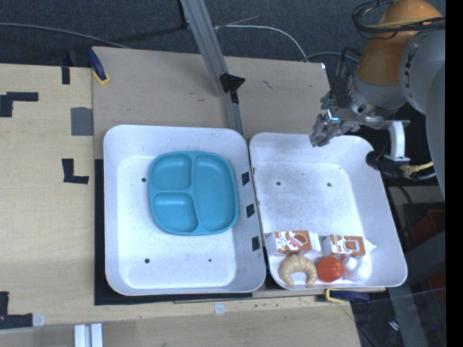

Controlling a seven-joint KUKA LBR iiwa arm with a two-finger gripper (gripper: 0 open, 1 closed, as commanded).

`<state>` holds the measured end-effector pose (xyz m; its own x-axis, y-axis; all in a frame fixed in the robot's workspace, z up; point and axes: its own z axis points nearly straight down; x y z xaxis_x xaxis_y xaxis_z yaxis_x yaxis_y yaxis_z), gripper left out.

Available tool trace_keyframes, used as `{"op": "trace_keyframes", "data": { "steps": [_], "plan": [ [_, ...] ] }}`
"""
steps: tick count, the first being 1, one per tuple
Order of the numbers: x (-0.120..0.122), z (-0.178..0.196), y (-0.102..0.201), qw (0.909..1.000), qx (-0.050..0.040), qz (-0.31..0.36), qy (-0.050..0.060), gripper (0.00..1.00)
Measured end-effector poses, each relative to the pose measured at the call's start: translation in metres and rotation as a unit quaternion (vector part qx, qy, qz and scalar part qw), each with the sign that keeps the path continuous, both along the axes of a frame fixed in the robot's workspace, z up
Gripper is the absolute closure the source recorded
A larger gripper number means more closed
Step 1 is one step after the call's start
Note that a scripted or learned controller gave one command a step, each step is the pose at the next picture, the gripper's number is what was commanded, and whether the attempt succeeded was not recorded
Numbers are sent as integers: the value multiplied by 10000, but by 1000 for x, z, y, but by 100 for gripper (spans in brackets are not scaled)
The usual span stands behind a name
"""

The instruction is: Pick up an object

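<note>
Since the blue tray [193, 193] fills the left bin [119, 215], targets are elsewhere: croissant [298, 268], red ball [330, 269] and two packets [292, 241] cluster at the right bin's [304, 186] near edge. Hand [321, 135] hovers over that bin's far rim, nothing between the fingers; spread unclear. Descend on the croissant, clear of neighbours.

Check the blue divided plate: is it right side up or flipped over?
Right side up: blue divided plate shows its three hollow compartments, lying flat in the left bin.

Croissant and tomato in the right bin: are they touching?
Touching, or nearly. The camera view shows the croissant and the tomato side by side at the right bin's near edge, with no gap visible between them.
</note>
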<state>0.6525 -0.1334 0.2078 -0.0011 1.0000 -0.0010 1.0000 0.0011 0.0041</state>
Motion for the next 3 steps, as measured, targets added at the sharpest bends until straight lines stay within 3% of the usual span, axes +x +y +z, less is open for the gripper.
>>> {"op": "trace_keyframes", "data": {
  "steps": [1, 3],
  "plan": [
    [1, 20, 0, 10000, 6, 1, 13, 100],
    [-45, 33, 112, 10000, 17, 29, 32, 100]
  ]
}}
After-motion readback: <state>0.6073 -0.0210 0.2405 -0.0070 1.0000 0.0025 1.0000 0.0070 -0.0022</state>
